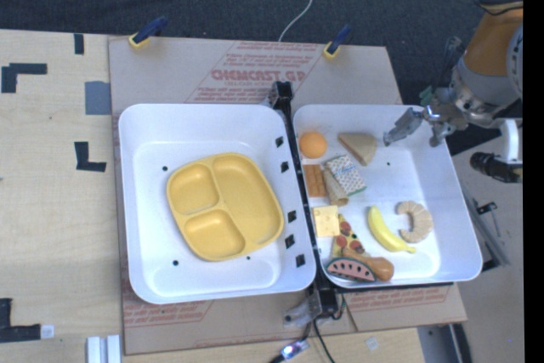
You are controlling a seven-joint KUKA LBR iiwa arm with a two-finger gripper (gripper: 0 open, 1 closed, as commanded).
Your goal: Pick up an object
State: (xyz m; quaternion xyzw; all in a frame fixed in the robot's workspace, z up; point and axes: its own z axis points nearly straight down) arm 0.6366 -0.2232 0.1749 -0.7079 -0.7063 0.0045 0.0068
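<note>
The arm (493,55) comes in at the right edge of the frame and its gripper (419,126) hangs over the upper right rim of the right bin (450,191), above the clutter rather than down among it; the fingers (399,132) look spread apart, one dark tip reaching left toward the bin's interior and the other nearer the wrist, with nothing between them, so nothing is held yet; that raised, open pose suits an approach, leaving room to choose a target before descending

The candidates for picking all lie in the right bin, crowded toward its left wall: an orange ball (313,144) at the upper left, a tan wedge (360,147) just beside it and nearest the gripper, a patterned block (344,175) below, a yellow square (326,221), a banana (388,230) and a curved tan piece (416,220) lying more in the open toward lower centre, and a watermelon slice (350,269) at the bottom edge; the banana and curved piece sit apart from their neighbours, which I judge makes them easier to close on than the packed pieces

The left bin (136,183) carries a yellow divided tray (224,205) lying flat in its middle, well apart from the gripper; both bins rest on a cardboard sheet (246,72) clamped to the table (51,183)
</note>
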